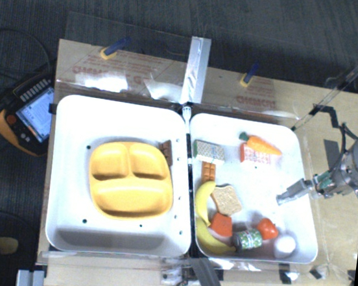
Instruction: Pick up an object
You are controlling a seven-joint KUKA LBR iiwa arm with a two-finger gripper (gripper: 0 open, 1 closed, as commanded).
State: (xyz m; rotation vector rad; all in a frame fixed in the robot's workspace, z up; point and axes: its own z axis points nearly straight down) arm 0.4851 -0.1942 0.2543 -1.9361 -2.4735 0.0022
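Note:
The right bin (pixel 295 154) holds several toy foods. At its back lie a carrot (pixel 262 143), a red and white packet (pixel 259 157) and a grey-green block (pixel 209 151). Along its front are a banana (pixel 203 208), a bread slice (pixel 226 201), a red-orange piece (pixel 222 225), a dark green can (pixel 247 240), a red tomato-like piece (pixel 268 229) and a white egg (pixel 284 244). My gripper (pixel 287 198) reaches in from the right over the bin's right side, above bare floor. It sits right of the bread and behind the tomato piece and egg, holding nothing.
In the left bin (pixel 66 157) lies a yellow divided plate (pixel 132 179), with a small brown piece (pixel 166 149) at its back right corner. An orange-brown wafer (pixel 208 171) lies near the divider. A handheld controller (pixel 29 116) rests on the floor to the left.

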